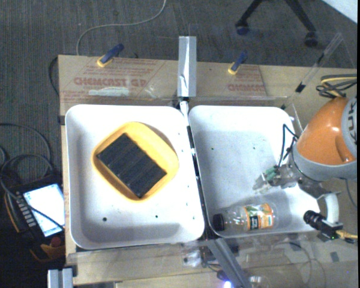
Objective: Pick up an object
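Observation:
A clear plastic bottle (pixel 246 217) with an orange label and a black cap lies on its side at the front edge of the right bin (pixel 228 137), cap pointing left. In the left bin (pixel 84 221) sits a yellow dish (pixel 162 146) with a black ribbed rectangular pad (pixel 132 165) on it. My gripper (pixel 269 179) hangs low over the right side of the right bin, just above and to the right of the bottle and apart from it. The grey arm with its orange band (pixel 327 140) covers the bin's right wall.
Cardboard (pixel 126 80) with two blue-and-yellow clamps lies behind the bins. A metal strip (pixel 186 65) stands over the divide between the bins. Cables run along the arm at the right, and a device with a lit screen (pixel 42 206) lies on the floor at the left.

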You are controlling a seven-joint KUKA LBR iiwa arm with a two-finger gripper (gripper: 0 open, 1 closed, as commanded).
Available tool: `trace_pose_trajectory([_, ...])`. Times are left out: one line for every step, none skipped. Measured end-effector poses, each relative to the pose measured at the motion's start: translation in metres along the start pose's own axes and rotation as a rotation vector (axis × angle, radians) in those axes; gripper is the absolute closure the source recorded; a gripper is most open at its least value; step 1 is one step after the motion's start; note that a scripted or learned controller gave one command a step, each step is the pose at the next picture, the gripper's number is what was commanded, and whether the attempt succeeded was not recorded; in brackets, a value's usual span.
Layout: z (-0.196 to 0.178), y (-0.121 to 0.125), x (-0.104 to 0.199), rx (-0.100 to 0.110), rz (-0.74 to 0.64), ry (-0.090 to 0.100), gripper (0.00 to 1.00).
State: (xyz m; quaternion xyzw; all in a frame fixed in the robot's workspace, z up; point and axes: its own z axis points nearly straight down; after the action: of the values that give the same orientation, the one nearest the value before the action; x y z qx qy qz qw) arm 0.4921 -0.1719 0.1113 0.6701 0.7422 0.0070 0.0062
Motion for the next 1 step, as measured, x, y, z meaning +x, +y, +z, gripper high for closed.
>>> trace_pose_trajectory([0.0001,0.0,0.0001,0.0,0.0,0.0,0.0])
